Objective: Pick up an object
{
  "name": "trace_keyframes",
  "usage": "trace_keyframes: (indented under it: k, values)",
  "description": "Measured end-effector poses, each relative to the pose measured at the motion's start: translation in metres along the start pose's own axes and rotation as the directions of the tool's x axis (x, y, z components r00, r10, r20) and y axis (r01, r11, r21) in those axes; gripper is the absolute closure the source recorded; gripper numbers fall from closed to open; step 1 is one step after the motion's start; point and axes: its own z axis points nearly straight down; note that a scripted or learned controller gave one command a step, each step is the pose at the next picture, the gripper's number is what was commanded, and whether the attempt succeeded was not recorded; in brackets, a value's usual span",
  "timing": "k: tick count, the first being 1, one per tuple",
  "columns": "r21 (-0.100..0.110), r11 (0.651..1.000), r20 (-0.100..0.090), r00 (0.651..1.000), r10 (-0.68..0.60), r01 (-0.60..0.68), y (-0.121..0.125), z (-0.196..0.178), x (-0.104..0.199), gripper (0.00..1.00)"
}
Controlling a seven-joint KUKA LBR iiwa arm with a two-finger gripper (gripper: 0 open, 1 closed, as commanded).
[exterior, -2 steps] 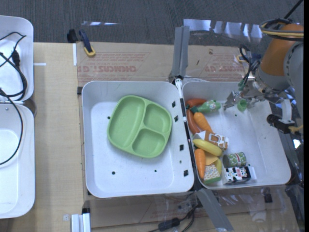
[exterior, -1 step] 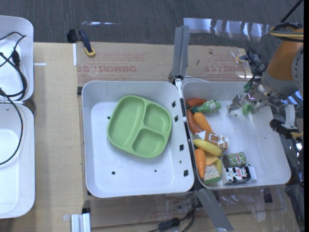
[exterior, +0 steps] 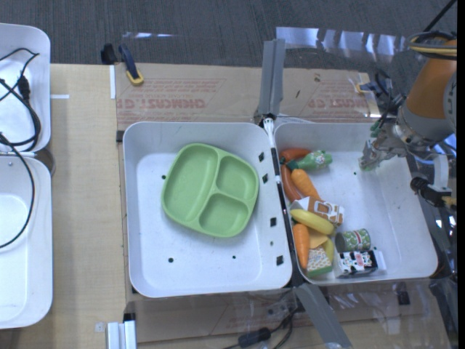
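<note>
My gripper (exterior: pixel 370 156) hangs over the far right part of the right bin (exterior: pixel 396 217), beneath the orange-banded wrist. Nothing shows between its fingers. The toy food lies along the bin's left side, well to the gripper's left: a carrot (exterior: pixel 305 184), a green vegetable (exterior: pixel 317 160), a banana (exterior: pixel 312 220), a small orange and white carton (exterior: pixel 330 211), another carrot (exterior: pixel 301 242), a green can (exterior: pixel 356 238) and a black and white box (exterior: pixel 360 262).
The left bin (exterior: pixel 145 260) holds a green divided plate (exterior: pixel 211 189). A grey divider post (exterior: pixel 272 78) rises between the bins at the back. Cardboard covers the bench behind the bins. A white basin with black cables stands at the far left.
</note>
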Motion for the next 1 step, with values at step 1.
trace_keyframes:
  k: [1]
  values:
    - [0.001, 1.000, -0.005, 1.000, -0.002, 0.002, 0.0006, 0.0004, 0.0032, 0.00]
